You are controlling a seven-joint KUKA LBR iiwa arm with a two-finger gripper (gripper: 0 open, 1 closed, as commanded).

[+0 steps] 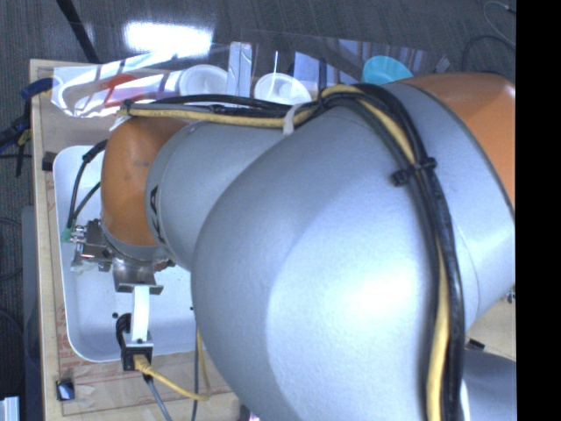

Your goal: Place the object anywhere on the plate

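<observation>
My grey arm with its orange band (pixel 131 178) reaches across from the right and covers most of the bench. Its wrist hangs over the left white bin (pixel 66 169). The metal end of my gripper (pixel 89 253) shows at the wrist's left side, low over the bin floor. A small green bit (pixel 68 232) sits right beside it; I cannot tell what it is or whether it is held. The arm hides the rest of the bin and whatever lies under it.
The bin's near rim (pixel 96 353) and the wooden bench edge (pixel 88 384) show at the lower left. Behind the bench stand two white cups (pixel 203 80) (pixel 279 86) and a blue item (pixel 386 67). Dark carpet surrounds the bench.
</observation>
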